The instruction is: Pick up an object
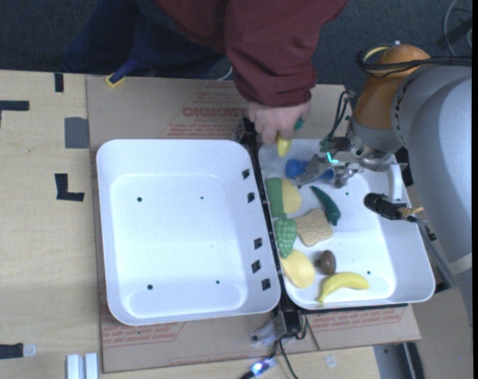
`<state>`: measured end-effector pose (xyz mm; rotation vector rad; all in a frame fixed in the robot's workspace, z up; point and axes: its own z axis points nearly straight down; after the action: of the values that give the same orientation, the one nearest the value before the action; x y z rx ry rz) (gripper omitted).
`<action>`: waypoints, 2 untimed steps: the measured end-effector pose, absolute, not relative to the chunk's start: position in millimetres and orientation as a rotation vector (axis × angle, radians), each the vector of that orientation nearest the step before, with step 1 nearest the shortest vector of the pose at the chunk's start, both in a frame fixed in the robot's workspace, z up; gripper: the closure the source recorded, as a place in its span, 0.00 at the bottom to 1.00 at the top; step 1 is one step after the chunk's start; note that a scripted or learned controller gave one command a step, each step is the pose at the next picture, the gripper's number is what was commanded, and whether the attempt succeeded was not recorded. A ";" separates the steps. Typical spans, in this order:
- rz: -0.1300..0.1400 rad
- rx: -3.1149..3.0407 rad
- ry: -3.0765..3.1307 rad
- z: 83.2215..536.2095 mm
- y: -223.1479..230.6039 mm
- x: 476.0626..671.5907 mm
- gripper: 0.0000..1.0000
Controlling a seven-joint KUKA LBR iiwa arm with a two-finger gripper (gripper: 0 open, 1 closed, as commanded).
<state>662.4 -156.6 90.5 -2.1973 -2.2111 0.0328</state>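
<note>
I work over 2 white bins: the left bin (pixel 175 235) is bare plastic, and the right bin (pixel 397 279) carries every toy food I might take. A person in a red sleeve leans in from the far side, their hand (pixel 274 125) over the bin's far-left corner with a small yellow piece (pixel 284 145) at the fingertips. My arm (pixel 440 148) comes in from the right, and my gripper (pixel 327 168) hangs over the far half of the right bin; I cannot tell whether it is parted or closed.

The closest candidates are the blue piece (pixel 295 168), just to the left, and the dark green pepper (pixel 326 204), just toward the near side, its long axis running diagonally from far-left to near-right. Farther toward the near rim lie the cracker (pixel 313 228), lemon (pixel 299 268) and banana (pixel 343 283). I judge the pepper the shorter reach, taken across its narrow width.
</note>
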 end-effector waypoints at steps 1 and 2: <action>0.034 -2.196 -2.213 100.6 -156.2 662.5 1.00; 0.035 -2.196 -2.213 100.1 -156.3 662.4 0.00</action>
<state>662.4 -156.3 100.1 -2.1960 -2.2127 0.0350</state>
